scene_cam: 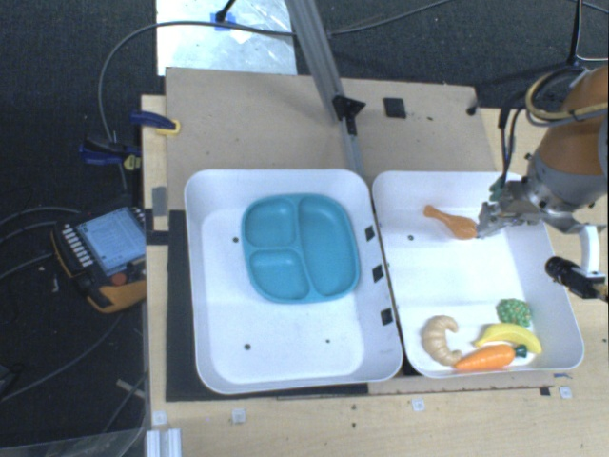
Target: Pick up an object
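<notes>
Pincer [487, 219]: at the end of the grey arm [571, 160] with its orange band, low in the right bin [457, 274], near that bin's far right part. Finger state: cannot be told at this size; the tip reads as a dark cluster against the white floor. No item is visibly between the fingers.

Nearest item: a tan wooden spoon-like piece [450, 221], lying flat on the right bin floor, its rounded end touching or just beside the pincer tip, its narrow end pointing away to the left. Whether contact is made cannot be resolved.

Further items, right bin, near corner: a green broccoli-like piece [513, 310]; a yellow banana [509, 337] just below it; an orange carrot [486, 357] against the near wall; a pale croissant-shaped piece [441, 338] beside the carrot's left end. All are well apart from the pincer.

Left bin [219, 341]: holds a blue divided plate [301, 248] with three compartments, lying flat.

Desk [247, 112]: brown board bearing both bins side by side.

Task progress, as a judgement: the approach looks done, with the pincer down at the level of the tan piece, the likely target. The grasp itself is unconfirmed, and the lift is not yet done, since every item rests on a bin floor. Left to do: close on the piece and raise it clear.
</notes>
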You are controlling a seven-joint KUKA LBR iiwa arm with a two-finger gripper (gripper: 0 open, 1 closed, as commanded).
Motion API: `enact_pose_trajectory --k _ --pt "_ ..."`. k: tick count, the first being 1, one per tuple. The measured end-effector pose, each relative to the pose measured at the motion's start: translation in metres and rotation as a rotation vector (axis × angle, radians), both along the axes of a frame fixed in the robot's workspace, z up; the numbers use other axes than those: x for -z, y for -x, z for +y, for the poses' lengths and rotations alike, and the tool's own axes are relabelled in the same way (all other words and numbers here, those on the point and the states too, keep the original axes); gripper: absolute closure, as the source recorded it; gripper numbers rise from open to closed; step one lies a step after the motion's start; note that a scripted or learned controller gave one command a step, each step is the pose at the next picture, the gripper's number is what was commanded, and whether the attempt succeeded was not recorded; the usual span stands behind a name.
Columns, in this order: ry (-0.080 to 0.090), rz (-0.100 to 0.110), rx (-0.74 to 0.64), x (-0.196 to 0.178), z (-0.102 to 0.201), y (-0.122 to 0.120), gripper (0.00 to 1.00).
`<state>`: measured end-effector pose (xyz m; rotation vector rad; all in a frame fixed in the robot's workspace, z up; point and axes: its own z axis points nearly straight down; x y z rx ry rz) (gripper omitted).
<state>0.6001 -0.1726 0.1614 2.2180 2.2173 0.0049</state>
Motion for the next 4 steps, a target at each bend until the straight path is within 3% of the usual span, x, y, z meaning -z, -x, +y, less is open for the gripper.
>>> enact_pose_trajectory --k 2,4 --pt "0.0 -0.001 -0.005 -0.089 -0.006 -0.002 1.0" --pt "-0.003 0.003 -0.011 -0.085 0.11 -0.026 1.0"
